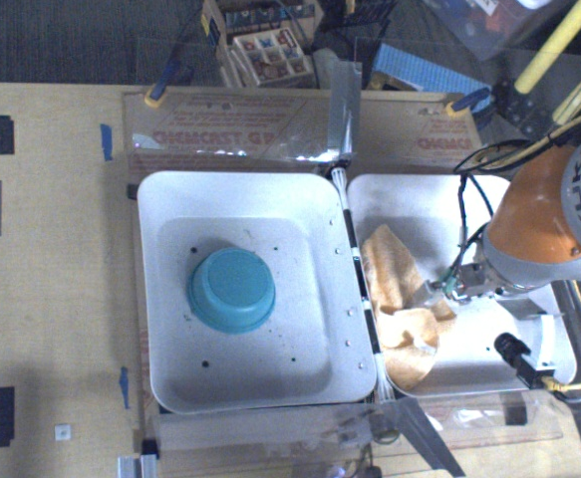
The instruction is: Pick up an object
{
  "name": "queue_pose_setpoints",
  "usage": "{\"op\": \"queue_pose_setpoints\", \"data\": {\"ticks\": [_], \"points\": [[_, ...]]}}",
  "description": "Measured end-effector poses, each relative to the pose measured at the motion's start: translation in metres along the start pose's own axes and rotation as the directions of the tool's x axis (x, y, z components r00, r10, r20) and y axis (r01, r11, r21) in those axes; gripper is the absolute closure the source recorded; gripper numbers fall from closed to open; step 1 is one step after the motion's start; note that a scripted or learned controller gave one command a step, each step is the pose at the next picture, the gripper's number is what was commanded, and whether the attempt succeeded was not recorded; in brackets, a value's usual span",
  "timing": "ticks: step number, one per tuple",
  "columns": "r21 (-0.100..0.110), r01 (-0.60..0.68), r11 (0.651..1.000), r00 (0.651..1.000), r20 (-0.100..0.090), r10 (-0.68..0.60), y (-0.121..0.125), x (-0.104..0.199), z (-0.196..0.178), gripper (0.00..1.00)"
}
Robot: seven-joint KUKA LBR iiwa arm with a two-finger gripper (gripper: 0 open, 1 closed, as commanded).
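Note:
A blue bowl (232,289) lies upside down in the middle of the left bin (170,217). A crumpled tan cloth (398,297) lies along the left side of the right bin (410,202), reaching from mid-bin down to its near corner. My gripper (447,292) hangs low in the right bin, at the cloth's right edge, under the grey and orange arm (539,217). The wrist hides the fingertips.
The two bins touch along a shared rim (355,267). Cardboard sheets (240,127) lie behind the bins. A black cable (466,207) loops off the arm over the right bin. Wooden bench (41,297) spreads to the left.

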State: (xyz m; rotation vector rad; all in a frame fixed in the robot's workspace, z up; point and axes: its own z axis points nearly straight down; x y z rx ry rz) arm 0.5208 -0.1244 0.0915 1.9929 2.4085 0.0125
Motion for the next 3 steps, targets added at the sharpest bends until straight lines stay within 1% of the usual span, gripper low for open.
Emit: {"op": "queue_pose_setpoints", "data": {"ticks": [1, 2, 3], "points": [[0.000, -0.083, 0.997, 0.997, -0.002, 0.083, -0.027, 0.005, 0.000, 0.00], [-0.002, -0.087, 0.996, 0.996, -0.003, 0.087, -0.027, 0.004, -0.010, 1.00], [0.016, -0.085, 0.996, 0.996, -0.004, 0.085, 0.003, 0.023, -0.145, 1.00]]}}
